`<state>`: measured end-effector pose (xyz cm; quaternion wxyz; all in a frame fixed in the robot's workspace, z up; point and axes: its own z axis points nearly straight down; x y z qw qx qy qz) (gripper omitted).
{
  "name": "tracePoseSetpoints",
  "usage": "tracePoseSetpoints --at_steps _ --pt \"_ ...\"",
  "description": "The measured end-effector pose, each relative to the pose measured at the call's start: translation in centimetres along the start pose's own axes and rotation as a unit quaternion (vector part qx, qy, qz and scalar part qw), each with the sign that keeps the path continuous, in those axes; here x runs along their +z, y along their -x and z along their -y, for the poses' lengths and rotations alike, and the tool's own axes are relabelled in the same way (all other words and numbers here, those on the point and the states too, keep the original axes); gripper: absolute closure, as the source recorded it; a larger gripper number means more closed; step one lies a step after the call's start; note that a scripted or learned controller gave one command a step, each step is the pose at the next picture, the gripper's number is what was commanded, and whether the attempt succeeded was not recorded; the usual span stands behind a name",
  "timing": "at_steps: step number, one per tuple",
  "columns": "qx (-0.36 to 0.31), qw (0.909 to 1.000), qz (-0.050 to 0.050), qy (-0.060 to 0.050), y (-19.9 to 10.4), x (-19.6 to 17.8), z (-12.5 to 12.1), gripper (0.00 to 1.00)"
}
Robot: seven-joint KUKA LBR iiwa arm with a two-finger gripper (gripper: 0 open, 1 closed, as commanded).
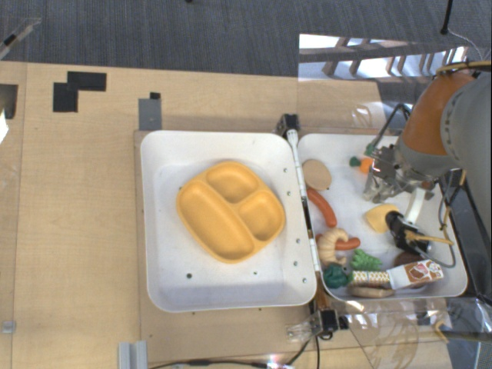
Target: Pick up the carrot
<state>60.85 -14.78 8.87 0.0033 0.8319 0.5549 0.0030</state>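
Carrot [360,162] lying at twelve o'clock in the right bin [458,286], touching the gripper [382,193] at its upper left. Fingers blurred; open or closed, cannot tell. Yellow divided plate [230,209] centred in the left bin [157,206].

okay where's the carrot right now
In the camera view, the carrot lies in the right bin near its far edge, just left of the end effector, with the tan round piece further to its left.

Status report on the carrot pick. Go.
Hand low in right bin, grip unclear. Carrot at hand's left edge, partly hidden, not seen held. Yellow wedge close below.
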Motion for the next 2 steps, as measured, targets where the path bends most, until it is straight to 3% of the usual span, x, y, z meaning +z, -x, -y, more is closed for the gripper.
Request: tracePoseSetpoints --at_steps 1,2 --pt "0.038 0.9991 -0.001 -0.022 0.66 0.26 -6.49 0.0" --pt "0.033 0.9992 0.0 -0.023 0.48 -0.63 -6.53 1.0"
